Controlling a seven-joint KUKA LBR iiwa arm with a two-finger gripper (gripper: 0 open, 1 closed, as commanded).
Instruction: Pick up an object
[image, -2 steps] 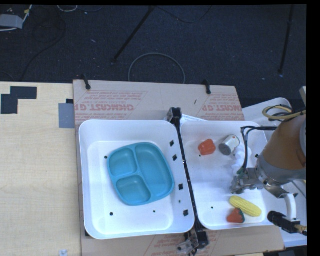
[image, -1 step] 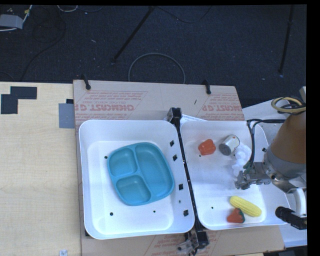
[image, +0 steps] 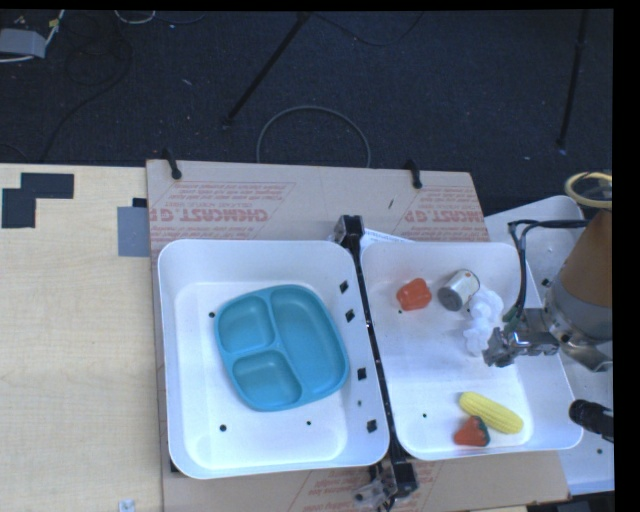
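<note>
Dark carpet (image: 150, 90) behind wooden bench (image: 70, 340); two white bins (image: 185, 300); hand (image: 500, 350) at right bin, grip state unclear.

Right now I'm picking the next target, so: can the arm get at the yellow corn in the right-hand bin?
Probably yes. The corn lies in the open near the right bin's front edge, touched only by a red piece beside it. The gripper sits just above it in the same bin, nothing between.
</note>
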